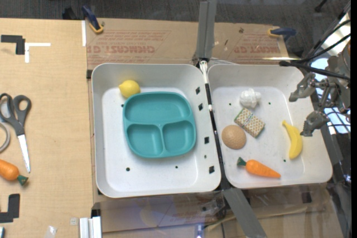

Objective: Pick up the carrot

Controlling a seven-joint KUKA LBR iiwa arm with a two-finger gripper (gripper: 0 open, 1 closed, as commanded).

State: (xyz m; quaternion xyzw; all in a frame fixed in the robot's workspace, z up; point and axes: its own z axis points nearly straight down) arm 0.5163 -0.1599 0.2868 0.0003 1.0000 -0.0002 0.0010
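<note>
in the camera view we found the gripper (308, 110) open and holding nothing at the right bin's (318, 175) right edge, beside the one banana (293, 140). the carrot (261, 169) lay near that bin's front wall — we judged the fingers might catch the wall or nudge the banana. a second carrot (9, 171) sat on the bench — two in all.
</note>
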